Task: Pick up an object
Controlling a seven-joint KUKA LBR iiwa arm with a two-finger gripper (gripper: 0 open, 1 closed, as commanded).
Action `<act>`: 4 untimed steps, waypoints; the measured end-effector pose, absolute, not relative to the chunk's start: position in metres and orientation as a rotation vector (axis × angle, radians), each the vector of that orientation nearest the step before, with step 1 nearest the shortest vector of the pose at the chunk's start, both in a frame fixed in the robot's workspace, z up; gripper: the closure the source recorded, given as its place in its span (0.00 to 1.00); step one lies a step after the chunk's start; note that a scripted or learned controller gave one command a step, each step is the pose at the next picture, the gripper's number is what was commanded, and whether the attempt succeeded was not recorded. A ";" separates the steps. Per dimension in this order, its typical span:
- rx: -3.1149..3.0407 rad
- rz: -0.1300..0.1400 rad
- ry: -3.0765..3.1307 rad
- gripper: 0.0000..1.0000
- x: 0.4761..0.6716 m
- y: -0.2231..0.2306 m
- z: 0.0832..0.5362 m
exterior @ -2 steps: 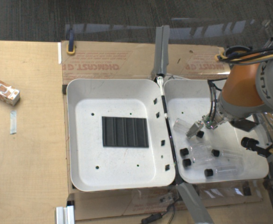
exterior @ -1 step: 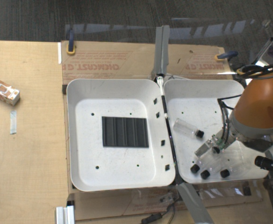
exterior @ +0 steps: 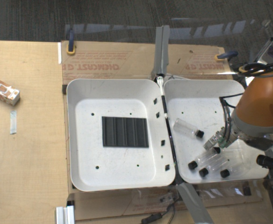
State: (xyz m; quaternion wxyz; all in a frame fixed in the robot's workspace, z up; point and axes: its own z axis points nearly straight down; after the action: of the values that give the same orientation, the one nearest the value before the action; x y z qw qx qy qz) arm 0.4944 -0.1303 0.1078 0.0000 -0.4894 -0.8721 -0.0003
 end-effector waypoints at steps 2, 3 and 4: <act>-1.327 0.000 -2.849 0.00 0.548 -0.096 0.233; -1.349 0.000 -2.838 0.00 0.510 -0.167 0.091; -1.284 0.001 -2.870 0.00 0.574 -0.212 0.176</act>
State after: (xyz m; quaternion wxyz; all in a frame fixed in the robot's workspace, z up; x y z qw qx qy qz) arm 0.5742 -0.2125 0.1763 -0.0012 -0.4084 -0.9128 0.0002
